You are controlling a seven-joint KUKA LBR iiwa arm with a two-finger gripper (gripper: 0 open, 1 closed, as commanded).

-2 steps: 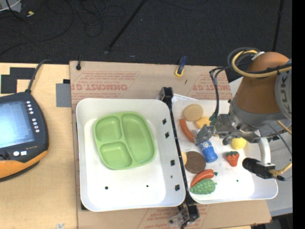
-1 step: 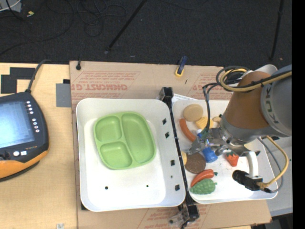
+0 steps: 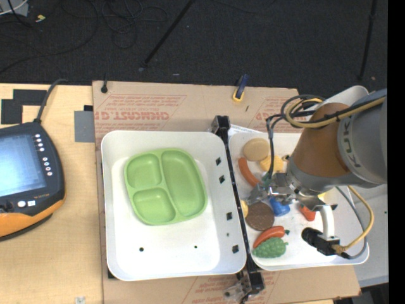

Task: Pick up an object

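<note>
- 2 white bins: left bin (image 3: 120, 170), right bin (image 3: 354, 249)
- 1 green divided plate (image 3: 166, 186), three compartments
- 1 tan round disc (image 3: 256, 149)
- 1 brown round disc (image 3: 259, 217)
- 1 orange sausage-shaped toy (image 3: 247, 171)
- 1 red pepper-shaped toy (image 3: 269, 235)
- 1 green bumpy toy (image 3: 269, 249)
- 1 blue piece (image 3: 280, 206)
- 1 yellow piece (image 3: 273, 164), partly hidden
- 1 handheld control pendant (image 3: 28, 176)

Cardboard-topped bench (image 3: 158, 109) with two white bins (image 3: 120, 246) side by side, pendant (image 3: 25, 176) at left

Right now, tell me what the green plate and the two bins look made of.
Green plate: likely moulded plastic, smooth with a soft sheen, three pressed compartments. Left bin and right bin: probably thin white plastic, glossy, with rounded formed rims.
</note>
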